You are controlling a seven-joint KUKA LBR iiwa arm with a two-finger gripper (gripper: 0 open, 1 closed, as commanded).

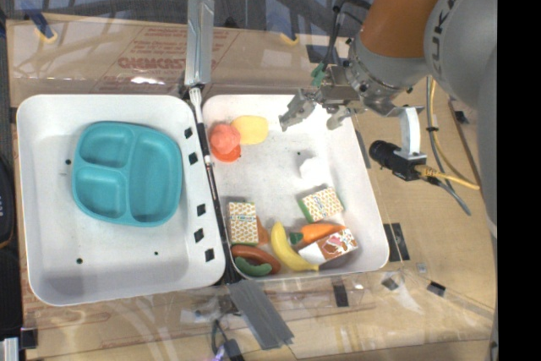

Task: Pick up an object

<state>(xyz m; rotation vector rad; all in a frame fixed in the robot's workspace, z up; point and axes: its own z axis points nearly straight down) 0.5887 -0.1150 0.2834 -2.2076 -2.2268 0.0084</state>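
Objects for picking lie in the right bin [359, 182], and you will find most of them crowded along its near edge. Taking items by size: the arm [439, 13] enters from the right, grey with its orange band above the wrist, and hangs over the far right corner of that bin. The left bin [34, 182] sits just beside the right one and carries a teal divided plate [127, 173], lying flat toward its far left part. Note the gripper [314, 114] above the far end of the right bin: its two fingers stand spread apart, with nothing between them. Below and to its left you will see a yellow lemon-like piece [251, 128] touching an orange-red round piece [225, 142], both near the wall shared with the left bin. At the near end, a yellow banana [287, 249] lies curved between a small printed carton [243, 222] on the left and a red-and-white packet [336, 246] on the right. A second printed carton [321, 204] rests tilted just beyond that packet, and an orange carrot-like piece [319, 231] lies between the two. A red and green item [254, 259] sits against the near left corner; its kind cannot be made out. A small white piece [306, 166] lies alone mid-bin, well apart from the rest.
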